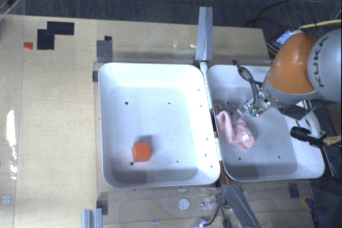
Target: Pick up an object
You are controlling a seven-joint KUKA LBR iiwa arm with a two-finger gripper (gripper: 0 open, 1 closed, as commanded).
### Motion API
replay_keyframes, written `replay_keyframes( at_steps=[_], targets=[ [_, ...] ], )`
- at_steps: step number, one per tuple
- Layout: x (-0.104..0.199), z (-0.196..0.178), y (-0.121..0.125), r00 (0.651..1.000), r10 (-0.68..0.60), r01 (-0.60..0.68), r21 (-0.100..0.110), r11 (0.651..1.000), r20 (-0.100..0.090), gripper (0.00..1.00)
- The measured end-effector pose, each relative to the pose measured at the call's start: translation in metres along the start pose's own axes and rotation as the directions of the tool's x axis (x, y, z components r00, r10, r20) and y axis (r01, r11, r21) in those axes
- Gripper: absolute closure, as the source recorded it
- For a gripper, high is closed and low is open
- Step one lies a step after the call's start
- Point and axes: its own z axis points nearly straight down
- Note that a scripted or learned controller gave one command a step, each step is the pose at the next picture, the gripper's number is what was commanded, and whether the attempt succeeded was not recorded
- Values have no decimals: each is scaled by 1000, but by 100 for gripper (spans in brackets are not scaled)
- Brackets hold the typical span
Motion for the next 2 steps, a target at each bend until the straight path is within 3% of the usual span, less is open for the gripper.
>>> replay_keyframes(
  at_steps=[1,2],
  targets=[
    [1,-13,5,1000,-3,3,-7,1000,0,100],
    [-9,-96,-27,987,161,-160,26,987,-14,100]
  ],
)
